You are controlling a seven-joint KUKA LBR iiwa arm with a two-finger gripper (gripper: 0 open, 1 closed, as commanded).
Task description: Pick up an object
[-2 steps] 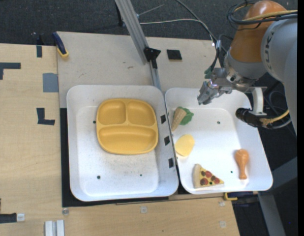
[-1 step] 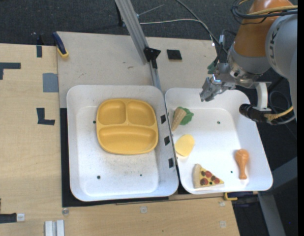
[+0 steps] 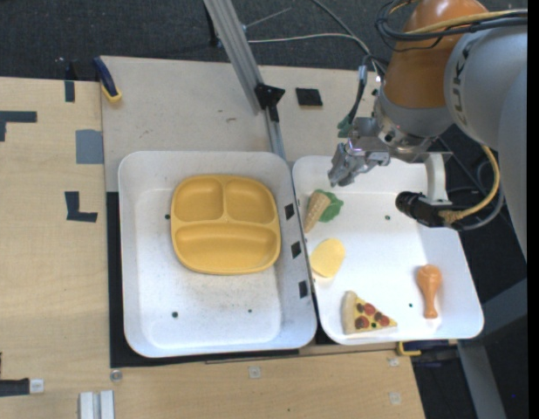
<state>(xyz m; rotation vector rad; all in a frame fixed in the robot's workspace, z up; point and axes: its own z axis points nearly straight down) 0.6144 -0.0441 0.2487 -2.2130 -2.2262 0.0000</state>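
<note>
My gripper [image 3: 343, 176] hangs over the far left corner of the right bin [image 3: 453, 260], its tips just above and right of a tan cone-shaped toy lying on a green leaf piece [image 3: 320, 206]. Nothing shows between its fingers. A pale yellow round piece [image 3: 328, 257] lies below that, near the bin's left wall. A pizza slice toy [image 3: 364, 314] rests at the bin's front. An orange drumstick toy [image 3: 429, 288] lies near the right side.
The left bin [image 3: 147, 321] holds a yellow divided plate [image 3: 225, 223]. A slanted metal pole [image 3: 243, 55] crosses behind the bins. A black cable [image 3: 444, 212] loops off the arm over the right bin's far right edge.
</note>
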